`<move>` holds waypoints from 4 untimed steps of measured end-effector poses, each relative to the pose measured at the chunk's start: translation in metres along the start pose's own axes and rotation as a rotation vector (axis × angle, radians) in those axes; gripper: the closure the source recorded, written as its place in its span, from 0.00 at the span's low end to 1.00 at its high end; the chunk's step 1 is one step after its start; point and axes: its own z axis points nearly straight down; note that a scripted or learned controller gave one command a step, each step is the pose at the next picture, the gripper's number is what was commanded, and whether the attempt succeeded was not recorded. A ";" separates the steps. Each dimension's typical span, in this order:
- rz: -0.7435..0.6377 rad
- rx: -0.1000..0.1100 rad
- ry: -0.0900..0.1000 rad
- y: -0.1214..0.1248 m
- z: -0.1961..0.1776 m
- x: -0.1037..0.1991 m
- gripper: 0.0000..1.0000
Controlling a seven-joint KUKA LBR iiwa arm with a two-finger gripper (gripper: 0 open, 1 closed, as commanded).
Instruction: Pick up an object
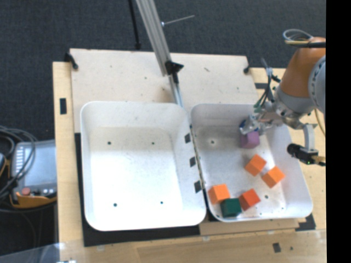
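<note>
Purple, small and blocky, a plastic cube (250, 139) sits near the far edge of the right white bin (293, 204). Directly over it is the gripper (249, 128), apparently lined up to grasp it; its grip cannot be judged. From the right, the grey arm (299, 81) slants downward.

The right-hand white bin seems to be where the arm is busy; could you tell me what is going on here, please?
The grey arm with the orange band reaches into the shallow white right-hand bin, its claw low over a small purple block near the bin's back. Whether the block is gripped can't be told. Four orange cubes and a dark green cube lie loose towards the front. The left white bin sits alongside.
</note>
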 end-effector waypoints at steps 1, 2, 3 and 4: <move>-0.005 -0.002 0.002 0.004 -0.056 0.009 1.00; -0.006 0.000 0.003 0.005 -0.086 0.008 1.00; -0.008 0.005 0.004 0.009 -0.081 0.061 1.00; -0.009 0.006 0.006 0.001 -0.095 0.109 1.00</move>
